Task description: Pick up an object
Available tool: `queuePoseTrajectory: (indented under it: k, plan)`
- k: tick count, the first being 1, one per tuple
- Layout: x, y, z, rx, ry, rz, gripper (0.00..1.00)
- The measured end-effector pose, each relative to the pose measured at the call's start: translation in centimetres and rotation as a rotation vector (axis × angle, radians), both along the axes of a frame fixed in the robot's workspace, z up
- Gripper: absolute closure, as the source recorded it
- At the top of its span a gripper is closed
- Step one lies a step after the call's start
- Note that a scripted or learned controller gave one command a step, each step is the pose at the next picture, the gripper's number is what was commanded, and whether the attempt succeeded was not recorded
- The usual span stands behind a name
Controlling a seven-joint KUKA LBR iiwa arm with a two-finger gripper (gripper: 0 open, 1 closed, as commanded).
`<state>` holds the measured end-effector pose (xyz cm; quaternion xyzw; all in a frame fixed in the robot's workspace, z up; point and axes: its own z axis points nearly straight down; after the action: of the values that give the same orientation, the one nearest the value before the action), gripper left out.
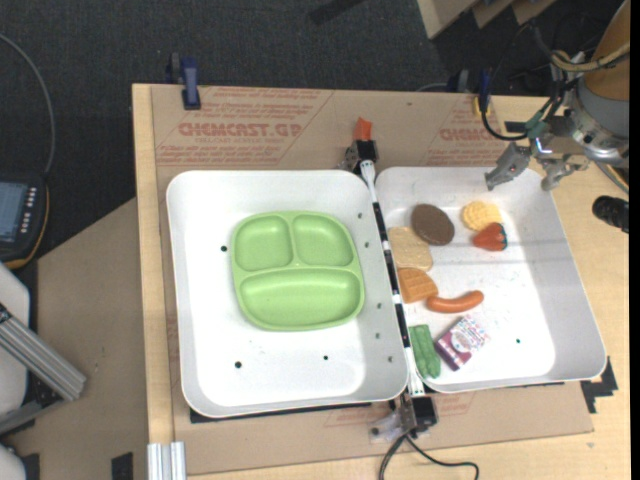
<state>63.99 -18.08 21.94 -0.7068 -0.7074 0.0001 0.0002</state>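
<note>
Two fingers apart on gripper (530, 172), empty, above right bin (560, 308) far edge; approach step. Next: drop onto red pepper (490, 236), w/ fingers astride.

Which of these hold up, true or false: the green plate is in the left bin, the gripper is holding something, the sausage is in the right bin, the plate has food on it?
The green divided plate lies in the left bin: true.
The gripper holds something: false; its open fingers hang with nothing between them.
The toy sausage lies in the right bin: true.
The plate carries food: false; its compartments are bare.
</note>
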Motion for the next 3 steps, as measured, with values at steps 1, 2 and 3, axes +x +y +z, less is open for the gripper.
queuePoseTrajectory:
  k: [1,2,3]
  plan:
    - [-1.6,-2.6,-8.8,0.002,0.010,-0.003,0.00]
    - [-3.1,-0.2,-13.8,0.003,0.007,0.000,0.00]
    - [2.9,3.8,-13.4,0.000,-0.006,0.005,0.00]
